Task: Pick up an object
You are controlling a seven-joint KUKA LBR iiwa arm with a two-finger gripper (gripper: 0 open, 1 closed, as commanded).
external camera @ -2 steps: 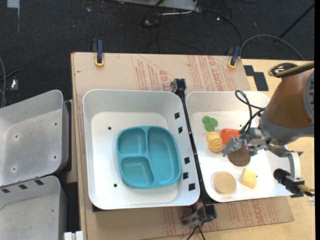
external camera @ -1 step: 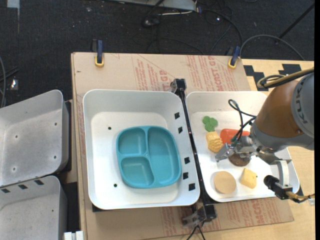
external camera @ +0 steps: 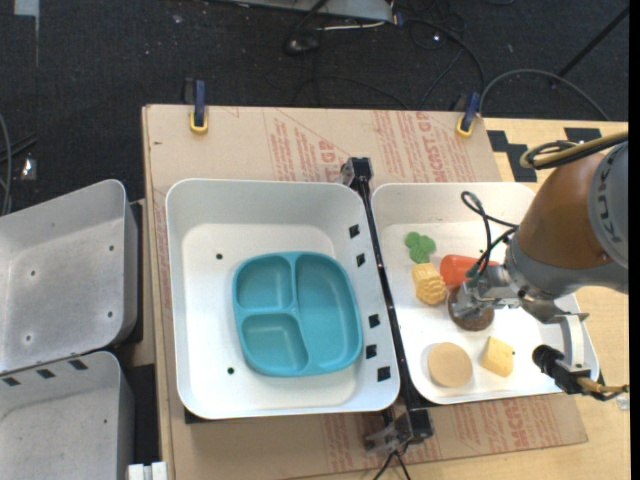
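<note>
Reaching in from 3 o'clock: the grey arm (external camera: 575,223) with its orange band, bent down over the right bin (external camera: 400,203).
Gripper: the gripper (external camera: 472,306) sits low in the right bin, at about the bin's centre, directly over a dark brown round thing (external camera: 472,317).
Fingers: hidden under the wrist and cables; I cannot tell whether they are apart, together or clamped on anything.
Brown round thing: under the gripper tip, touching or nearly touching it; too dim to say what it is.
Red piece (external camera: 458,266): just beside the gripper, at its 11 o'clock, partly covered by the wrist.
Corn cob (external camera: 430,284): yellow, at the gripper's 9 o'clock, near it.
Green piece (external camera: 420,245): at 12 o'clock of the corn cob, close to it.
Tan disc (external camera: 449,364): at the gripper's 7 o'clock, lying flat near the bin's front wall.
Yellow wedge (external camera: 497,356): at the gripper's 5 o'clock, just beside the tan disc.
Left bin (external camera: 200,208): at 9 o'clock of the right bin, touching it along a black divider.
Teal tray (external camera: 297,313): three compartments, lying in the middle of the left bin.
Tabletop (external camera: 290,143): brown cardboard sheet under both bins, held by two clamps at its 12 o'clock edge.
</note>
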